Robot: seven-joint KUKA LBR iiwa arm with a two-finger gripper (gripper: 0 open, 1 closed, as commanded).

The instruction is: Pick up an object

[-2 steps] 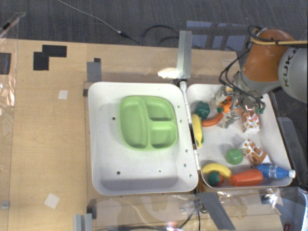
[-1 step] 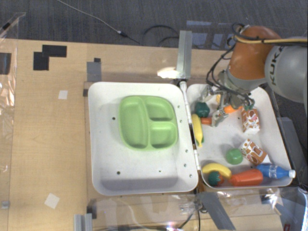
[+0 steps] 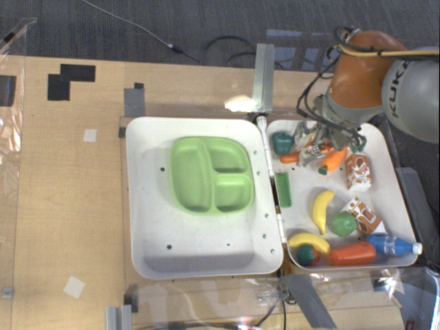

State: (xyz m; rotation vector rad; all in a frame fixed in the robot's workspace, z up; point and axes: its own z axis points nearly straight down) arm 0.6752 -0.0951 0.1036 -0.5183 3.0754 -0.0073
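The gripper (image 3: 317,148) hangs low at the back of the right bin (image 3: 393,177), directly over a toy carrot (image 3: 333,160) whose long axis runs diagonally, leafy end toward the bin's front-left. Whether it is open or closed I cannot tell. A teal toy (image 3: 282,142) sits just to its left, a snack packet (image 3: 358,171) just beside the carrot's right; 2 bananas (image 3: 322,210) lie well forward.

Wooden bench (image 3: 62,205) bears two white bins side by side: left bin (image 3: 148,253), right bin (image 3: 395,177).
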